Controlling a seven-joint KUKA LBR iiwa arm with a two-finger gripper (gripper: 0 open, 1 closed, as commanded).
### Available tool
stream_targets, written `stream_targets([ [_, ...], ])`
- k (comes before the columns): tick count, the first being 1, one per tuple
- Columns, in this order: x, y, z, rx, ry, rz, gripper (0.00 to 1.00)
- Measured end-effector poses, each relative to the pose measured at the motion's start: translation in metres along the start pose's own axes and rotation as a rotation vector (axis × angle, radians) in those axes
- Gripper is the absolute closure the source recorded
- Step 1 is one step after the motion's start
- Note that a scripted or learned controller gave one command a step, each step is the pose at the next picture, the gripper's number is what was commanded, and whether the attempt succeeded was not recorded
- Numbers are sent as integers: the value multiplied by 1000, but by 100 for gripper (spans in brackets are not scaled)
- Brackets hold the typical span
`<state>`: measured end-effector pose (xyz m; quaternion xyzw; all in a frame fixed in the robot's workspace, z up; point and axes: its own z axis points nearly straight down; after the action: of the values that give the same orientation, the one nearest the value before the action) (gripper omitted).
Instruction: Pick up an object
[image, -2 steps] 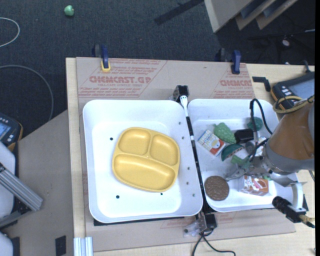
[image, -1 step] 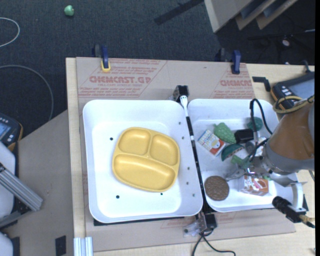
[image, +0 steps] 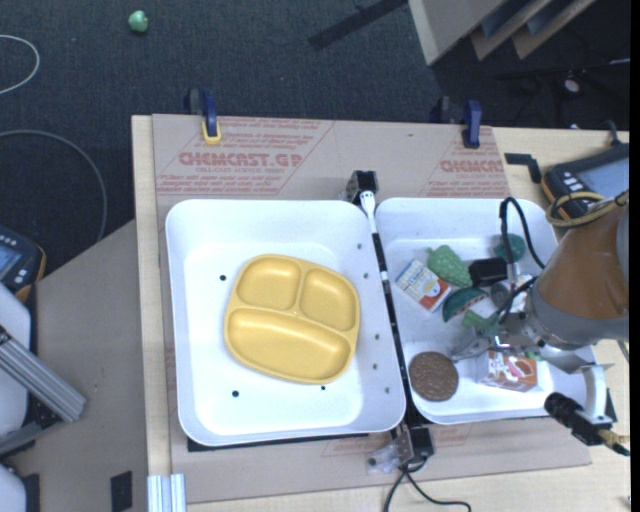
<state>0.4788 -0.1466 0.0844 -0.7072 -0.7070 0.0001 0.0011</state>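
Arm (image: 585, 285) is reaching from the right into the right bin (image: 470, 408), claw (image: 492, 338) hanging low over the clutter, prob. lining up a grab. Can't tell if it's spread. Packet (image: 510, 371) is lying just beneath; brown disc (image: 434, 376) beside, tray (image: 292, 318) in left bin.

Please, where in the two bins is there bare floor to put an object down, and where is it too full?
Left bin: bare strips surround the yellow divided plate, widest along its left wall and front corners. Right bin: bare at the back left corner, behind the small carton. It is crowded from the green pieces to the brown disc and the arm.
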Motion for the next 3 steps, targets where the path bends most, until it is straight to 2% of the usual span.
stream_targets([
  [3, 0, 0, 0, 0, 0, 0, 0],
])
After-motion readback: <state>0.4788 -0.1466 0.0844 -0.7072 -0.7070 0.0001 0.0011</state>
